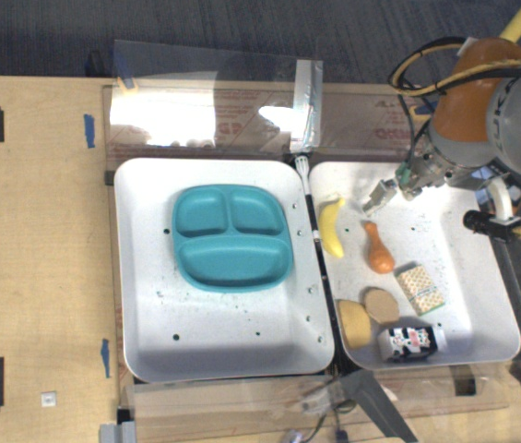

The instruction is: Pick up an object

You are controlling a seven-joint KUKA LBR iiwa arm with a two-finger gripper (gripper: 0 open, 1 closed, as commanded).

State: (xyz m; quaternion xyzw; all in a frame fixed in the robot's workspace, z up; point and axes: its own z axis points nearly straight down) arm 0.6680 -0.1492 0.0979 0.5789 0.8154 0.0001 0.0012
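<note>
Can at front — carrot just below end effector.

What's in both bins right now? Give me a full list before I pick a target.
divided plate: 1, teal, middle of the left bin
banana: 1, yellow, right bin, by its left wall
carrot: 1, orange, right bin, centre
patterned packet: 1, pale with speckles, right of the carrot
bread pieces: 2, tan, right bin, near left corner
small can: 1, dark with white label, near edge
arm: 1, grey and orange, from the right
hand: 1, above the right bin's far side
</note>
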